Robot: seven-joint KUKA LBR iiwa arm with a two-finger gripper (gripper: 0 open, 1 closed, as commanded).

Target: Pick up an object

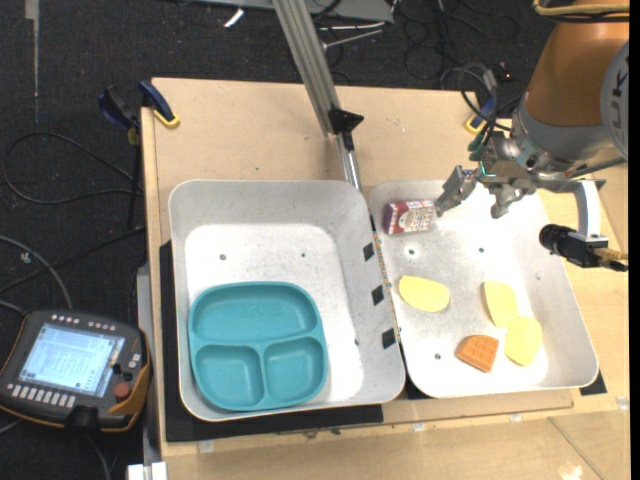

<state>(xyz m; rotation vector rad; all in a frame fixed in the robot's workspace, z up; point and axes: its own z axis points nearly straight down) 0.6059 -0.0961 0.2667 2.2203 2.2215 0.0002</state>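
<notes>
The gripper (478, 194) hangs over the right bin (560, 298), its 2 fingers spread wide and empty, near a small carton (410, 216).

You get even overhead light, soft shadows, mild glare on white bins (270, 208); floor dim, pic slightly soft.

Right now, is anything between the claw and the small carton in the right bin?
Nothing visible. The claw hangs open above the right bin, just right of the carton, with bare floor between them.
</notes>
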